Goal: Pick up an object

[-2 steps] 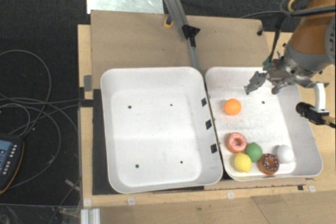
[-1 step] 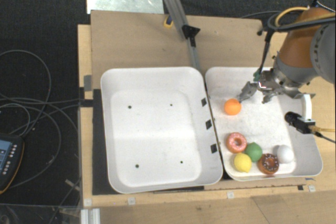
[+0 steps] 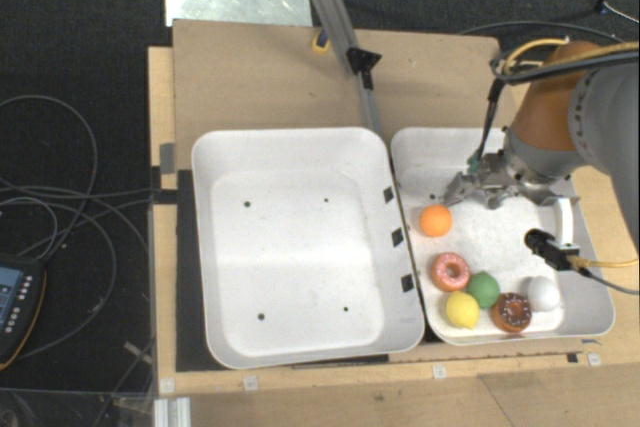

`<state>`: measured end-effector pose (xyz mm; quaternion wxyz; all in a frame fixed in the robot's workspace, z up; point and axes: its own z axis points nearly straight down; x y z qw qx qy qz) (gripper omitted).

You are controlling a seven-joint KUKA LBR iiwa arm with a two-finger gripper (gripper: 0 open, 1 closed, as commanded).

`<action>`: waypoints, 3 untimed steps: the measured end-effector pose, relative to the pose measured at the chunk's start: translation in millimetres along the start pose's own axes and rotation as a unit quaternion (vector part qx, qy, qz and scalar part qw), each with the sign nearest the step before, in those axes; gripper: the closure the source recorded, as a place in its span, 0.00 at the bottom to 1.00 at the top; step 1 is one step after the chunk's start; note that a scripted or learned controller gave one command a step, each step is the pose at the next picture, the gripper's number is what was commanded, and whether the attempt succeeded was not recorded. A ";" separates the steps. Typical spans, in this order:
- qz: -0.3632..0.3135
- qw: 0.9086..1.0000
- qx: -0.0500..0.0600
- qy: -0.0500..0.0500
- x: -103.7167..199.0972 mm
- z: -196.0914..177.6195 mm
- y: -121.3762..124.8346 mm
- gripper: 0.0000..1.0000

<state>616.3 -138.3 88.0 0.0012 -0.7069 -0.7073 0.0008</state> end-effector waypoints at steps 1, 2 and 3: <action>0.000 1.000 -0.003 0.000 -0.6 -14.1 1.9 1.00; -0.002 1.000 -0.006 -0.001 2.4 -78.8 2.8 1.00; -0.002 1.000 -0.005 -0.001 0.9 -123.6 0.7 1.00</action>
